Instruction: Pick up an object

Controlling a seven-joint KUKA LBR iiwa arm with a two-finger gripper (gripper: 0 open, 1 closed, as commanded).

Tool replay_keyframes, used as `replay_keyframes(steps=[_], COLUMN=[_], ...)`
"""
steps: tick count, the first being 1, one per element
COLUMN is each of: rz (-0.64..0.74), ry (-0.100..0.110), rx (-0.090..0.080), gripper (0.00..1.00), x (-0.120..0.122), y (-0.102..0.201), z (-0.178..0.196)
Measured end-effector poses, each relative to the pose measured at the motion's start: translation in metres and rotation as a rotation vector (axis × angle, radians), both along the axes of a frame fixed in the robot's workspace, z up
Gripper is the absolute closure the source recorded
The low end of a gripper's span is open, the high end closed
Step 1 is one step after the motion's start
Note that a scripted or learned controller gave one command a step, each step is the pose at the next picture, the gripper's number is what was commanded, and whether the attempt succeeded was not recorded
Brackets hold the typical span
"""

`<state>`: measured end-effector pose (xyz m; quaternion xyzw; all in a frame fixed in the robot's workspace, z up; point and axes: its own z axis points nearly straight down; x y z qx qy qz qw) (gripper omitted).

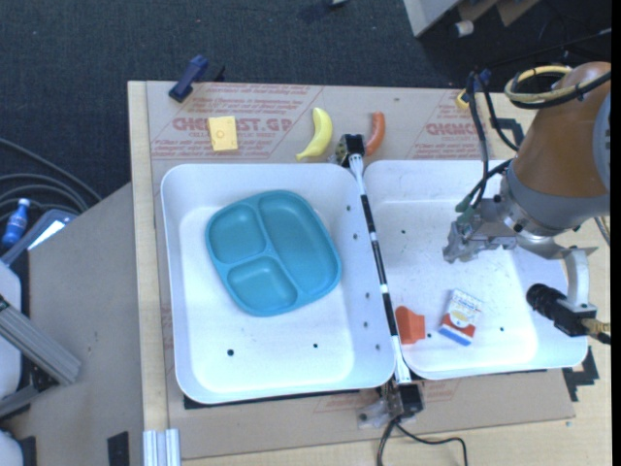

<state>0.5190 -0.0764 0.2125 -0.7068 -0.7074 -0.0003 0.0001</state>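
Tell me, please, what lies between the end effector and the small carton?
Bare white bin floor: the end effector hangs above the carton in the camera view.

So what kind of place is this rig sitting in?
Likely a robotics lab test cell, not a home or kitchen: two white bins on a cardboard-covered bench, toy items like a plastic banana, and loose cables on dark carpet.

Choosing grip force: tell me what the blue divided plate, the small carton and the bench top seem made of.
Blue divided plate: likely moulded plastic, one even colour with a smooth soft sheen. Small carton: probably printed cardboard, flat faces and sharp folds. Bench top: apparently corrugated cardboard, matt brown with red print.
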Motion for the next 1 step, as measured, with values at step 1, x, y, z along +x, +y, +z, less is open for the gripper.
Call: replay_keyframes(steps=[1], rz=[0.001], ry=[0.000], rx=[-0.001], gripper=[1.00], x=[0.0664], y=[0.0473], z=[-0.0280])
